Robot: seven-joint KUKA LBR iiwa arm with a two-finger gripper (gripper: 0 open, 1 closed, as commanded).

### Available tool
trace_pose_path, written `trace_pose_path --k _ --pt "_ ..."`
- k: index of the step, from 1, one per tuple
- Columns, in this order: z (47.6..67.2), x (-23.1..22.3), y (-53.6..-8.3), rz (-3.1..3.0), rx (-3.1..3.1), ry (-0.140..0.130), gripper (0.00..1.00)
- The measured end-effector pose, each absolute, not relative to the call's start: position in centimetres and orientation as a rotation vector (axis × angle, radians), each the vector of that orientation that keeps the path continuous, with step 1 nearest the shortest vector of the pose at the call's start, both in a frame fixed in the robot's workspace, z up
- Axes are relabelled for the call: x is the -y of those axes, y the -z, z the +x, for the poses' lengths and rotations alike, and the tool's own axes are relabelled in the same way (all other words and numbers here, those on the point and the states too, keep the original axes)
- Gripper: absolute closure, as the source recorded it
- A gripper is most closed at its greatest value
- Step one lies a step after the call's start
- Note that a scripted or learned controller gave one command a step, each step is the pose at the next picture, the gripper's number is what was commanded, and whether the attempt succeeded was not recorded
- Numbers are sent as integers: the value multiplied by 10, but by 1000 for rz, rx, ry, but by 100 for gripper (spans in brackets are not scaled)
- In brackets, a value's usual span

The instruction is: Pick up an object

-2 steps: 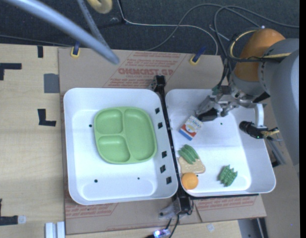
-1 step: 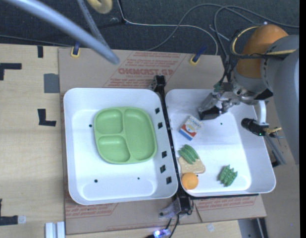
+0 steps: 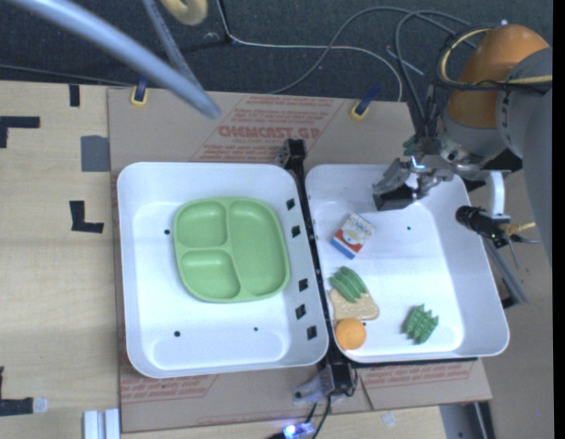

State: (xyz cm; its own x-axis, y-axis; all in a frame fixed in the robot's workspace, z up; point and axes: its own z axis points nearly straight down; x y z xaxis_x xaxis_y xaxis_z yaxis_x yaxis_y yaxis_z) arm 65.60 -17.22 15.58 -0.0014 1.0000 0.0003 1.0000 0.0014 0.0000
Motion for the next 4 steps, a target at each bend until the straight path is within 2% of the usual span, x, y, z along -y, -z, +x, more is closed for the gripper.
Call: trace_pose_path --k 2,4 --pt "661 172 -252 -2222 2226 3 100" --pt "638 69 -233 -2215 2224 -3 100"
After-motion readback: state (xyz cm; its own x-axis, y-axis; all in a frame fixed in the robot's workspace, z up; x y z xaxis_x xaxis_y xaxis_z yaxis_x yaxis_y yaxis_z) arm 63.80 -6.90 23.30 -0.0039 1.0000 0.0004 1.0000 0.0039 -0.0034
